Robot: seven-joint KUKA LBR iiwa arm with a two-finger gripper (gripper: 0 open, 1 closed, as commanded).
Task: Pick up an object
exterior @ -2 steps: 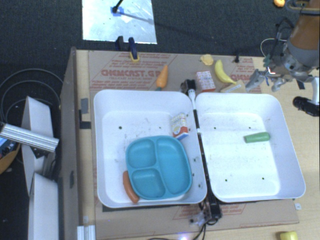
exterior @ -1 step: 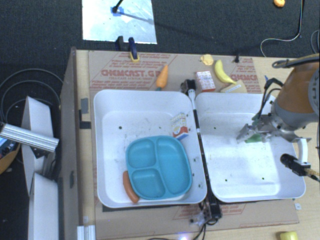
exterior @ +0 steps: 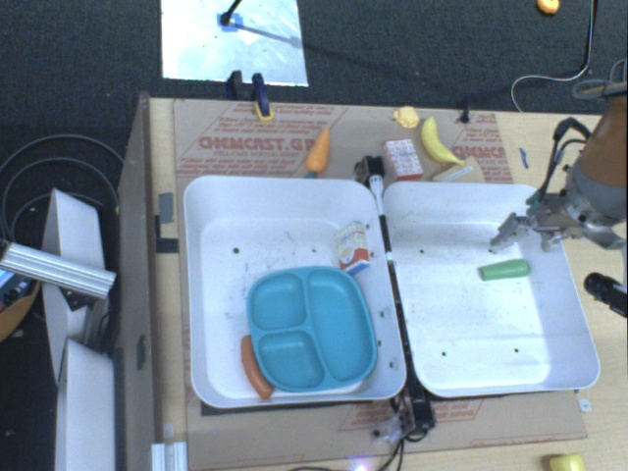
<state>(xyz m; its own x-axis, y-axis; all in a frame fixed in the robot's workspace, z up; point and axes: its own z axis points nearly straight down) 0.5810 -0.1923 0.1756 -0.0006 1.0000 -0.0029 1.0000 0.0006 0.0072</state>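
target: small green cylindrical piece, lying flat in the right white bin, upper right part, well apart from other items.
gripper: two-finger gripper hovers just above and beside it; you can't tell how far it's spread, nothing visibly held.
handling: looks light, rigid, smooth plastic; likely to roll or slip.
grip point: take it across the narrow width, mid-length.
risk: you nudge it, it rolls away.
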